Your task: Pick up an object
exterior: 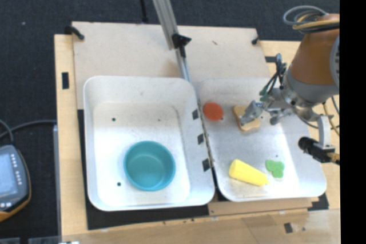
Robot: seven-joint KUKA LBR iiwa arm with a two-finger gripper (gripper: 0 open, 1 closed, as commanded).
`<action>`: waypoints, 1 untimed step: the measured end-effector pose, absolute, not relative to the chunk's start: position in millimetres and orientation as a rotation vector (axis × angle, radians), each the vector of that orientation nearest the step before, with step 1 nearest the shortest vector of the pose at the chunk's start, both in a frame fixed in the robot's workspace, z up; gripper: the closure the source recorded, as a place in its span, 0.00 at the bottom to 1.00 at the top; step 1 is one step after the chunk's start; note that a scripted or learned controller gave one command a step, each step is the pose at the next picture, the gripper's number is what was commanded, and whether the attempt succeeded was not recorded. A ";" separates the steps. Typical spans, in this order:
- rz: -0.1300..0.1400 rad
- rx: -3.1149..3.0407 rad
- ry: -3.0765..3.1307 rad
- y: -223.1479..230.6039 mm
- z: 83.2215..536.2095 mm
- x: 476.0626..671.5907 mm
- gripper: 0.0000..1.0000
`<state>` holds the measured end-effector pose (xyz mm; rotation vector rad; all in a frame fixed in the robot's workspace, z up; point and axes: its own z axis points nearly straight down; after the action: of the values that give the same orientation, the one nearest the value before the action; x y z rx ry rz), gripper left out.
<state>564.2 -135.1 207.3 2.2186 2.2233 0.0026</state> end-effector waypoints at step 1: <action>0.003 2.220 2.222 -135.1 207.2 564.2 0.00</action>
<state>564.2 -135.1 207.2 2.2195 2.2221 0.0032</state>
